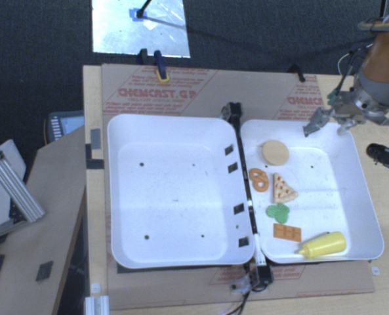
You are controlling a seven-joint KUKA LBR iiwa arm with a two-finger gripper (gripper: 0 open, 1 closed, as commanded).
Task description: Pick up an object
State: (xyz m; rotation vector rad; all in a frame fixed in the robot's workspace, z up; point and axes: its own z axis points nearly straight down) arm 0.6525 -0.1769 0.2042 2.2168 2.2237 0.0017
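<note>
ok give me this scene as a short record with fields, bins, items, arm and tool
right bin: shallow white bin holding all six items
left bin: shallow white bin beside it
items: round tan cookie; orange pretzel; pizza slice wedge; green leafy piece; orange waffle rectangle; yellow mustard bottle lying on its side
arm: grey with orange band, at the right bin's far right corner
tool: two-finger tool spread open above the bin's far rim, holding nothing
</note>
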